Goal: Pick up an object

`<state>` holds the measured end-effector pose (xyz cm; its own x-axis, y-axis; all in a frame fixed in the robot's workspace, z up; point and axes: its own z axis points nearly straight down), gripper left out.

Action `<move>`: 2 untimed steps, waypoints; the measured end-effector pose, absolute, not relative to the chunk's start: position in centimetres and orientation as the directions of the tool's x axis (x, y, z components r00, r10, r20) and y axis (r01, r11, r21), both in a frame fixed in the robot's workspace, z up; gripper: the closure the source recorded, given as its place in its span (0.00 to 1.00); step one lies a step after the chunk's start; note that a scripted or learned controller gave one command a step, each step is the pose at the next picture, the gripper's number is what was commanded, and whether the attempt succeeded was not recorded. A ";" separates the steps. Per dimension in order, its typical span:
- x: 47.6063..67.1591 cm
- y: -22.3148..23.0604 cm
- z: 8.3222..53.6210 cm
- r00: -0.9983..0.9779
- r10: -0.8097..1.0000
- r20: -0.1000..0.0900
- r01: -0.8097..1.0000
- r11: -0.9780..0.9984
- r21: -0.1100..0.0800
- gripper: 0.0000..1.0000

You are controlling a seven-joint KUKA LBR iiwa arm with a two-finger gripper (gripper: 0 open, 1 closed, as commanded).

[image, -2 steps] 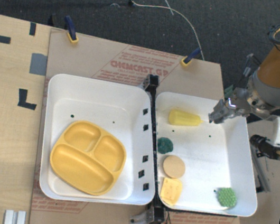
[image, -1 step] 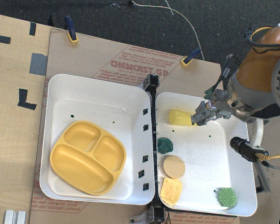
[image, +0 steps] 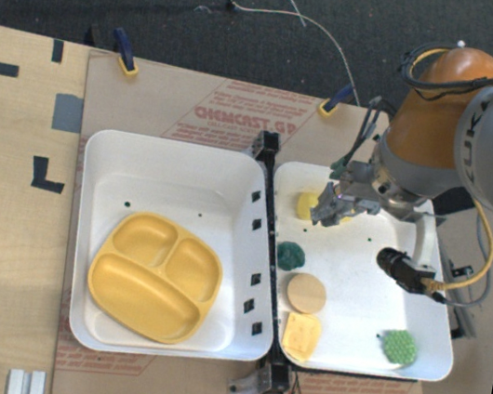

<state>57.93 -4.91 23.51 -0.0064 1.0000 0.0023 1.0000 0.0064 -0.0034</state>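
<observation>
My gripper hangs over the far left part of the right bin, its tips right beside a small yellow object. The yellow object lies on the bin floor, partly hidden by the gripper. Further forward in the same bin lie a dark green round object, a tan disc, a pale yellow wedge and a light green bumpy object. Nothing is visibly held between the fingers.
The left bin holds a yellow divided plate. A black divider strip runs between the bins. The arm's orange band and grey body loom over the right bin's far side, with black cables at the right.
</observation>
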 end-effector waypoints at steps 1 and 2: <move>55.9 0.9 22.7 -0.007 1.000 0.002 1.000 0.007 -0.005 1.00; 54.3 5.4 22.4 -0.006 1.000 0.001 1.000 0.006 -0.005 1.00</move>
<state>54.32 5.44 22.40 -0.0061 1.0000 0.0006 1.0000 0.0061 -0.0050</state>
